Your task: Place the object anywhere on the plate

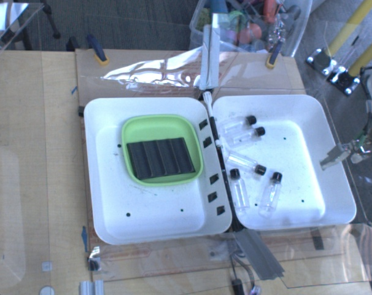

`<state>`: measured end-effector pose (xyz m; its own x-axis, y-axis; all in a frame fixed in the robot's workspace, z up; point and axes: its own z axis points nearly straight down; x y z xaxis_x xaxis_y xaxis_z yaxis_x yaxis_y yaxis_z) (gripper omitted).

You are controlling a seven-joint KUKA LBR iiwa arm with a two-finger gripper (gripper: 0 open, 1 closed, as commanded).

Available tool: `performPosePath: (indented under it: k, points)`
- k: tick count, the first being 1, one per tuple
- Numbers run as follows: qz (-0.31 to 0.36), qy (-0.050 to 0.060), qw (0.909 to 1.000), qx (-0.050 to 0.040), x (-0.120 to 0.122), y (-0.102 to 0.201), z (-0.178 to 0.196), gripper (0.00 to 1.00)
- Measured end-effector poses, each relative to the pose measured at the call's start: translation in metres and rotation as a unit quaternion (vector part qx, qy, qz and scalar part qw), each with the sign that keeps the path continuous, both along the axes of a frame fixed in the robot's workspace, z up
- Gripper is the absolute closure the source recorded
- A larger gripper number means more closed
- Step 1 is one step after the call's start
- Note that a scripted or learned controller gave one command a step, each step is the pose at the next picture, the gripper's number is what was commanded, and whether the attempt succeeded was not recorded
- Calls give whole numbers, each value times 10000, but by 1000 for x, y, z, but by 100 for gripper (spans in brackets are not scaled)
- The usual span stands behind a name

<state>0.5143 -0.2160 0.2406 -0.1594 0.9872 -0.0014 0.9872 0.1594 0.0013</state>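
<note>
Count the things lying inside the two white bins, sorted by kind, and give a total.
Clear vials with black caps: 5, all in the right bin
Green plates: 1, in the left bin
Dark ridged blocks: 1, on the plate
Total: 7

Tool [339, 155] at right edge, low, arm out of frame

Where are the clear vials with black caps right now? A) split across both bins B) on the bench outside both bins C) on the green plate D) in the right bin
D: all the vials lie loose in the right bin, while the green plate in the left bin carries just a dark ribbed block.
</note>
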Motion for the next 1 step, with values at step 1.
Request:
performPosePath:
  k: [1]
  points:
    - [-209,-6,9998,-3,24,-7,169,0]
